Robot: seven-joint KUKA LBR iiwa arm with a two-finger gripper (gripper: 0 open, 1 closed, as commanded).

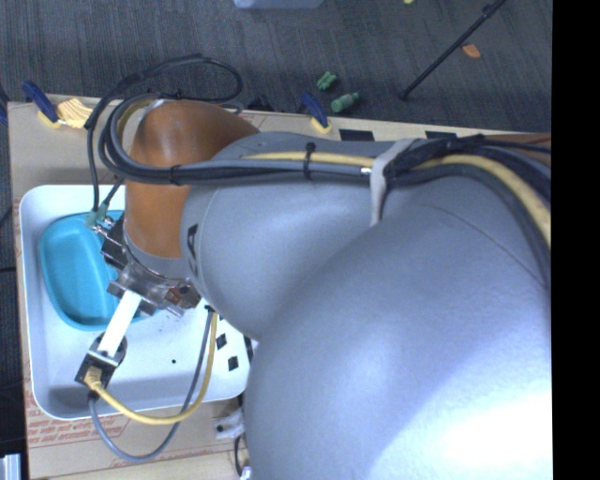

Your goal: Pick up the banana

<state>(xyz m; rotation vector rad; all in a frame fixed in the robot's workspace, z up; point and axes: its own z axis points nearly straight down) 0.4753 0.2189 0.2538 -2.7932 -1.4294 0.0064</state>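
Reaching over a white bin, the grey arm holds its gripper beside a teal blue object; its grip cannot be told.

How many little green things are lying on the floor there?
2. One green thing lies on the floor beyond the bench; the second green thing lies just right of it, nearer the bench. The big arm may hide others.
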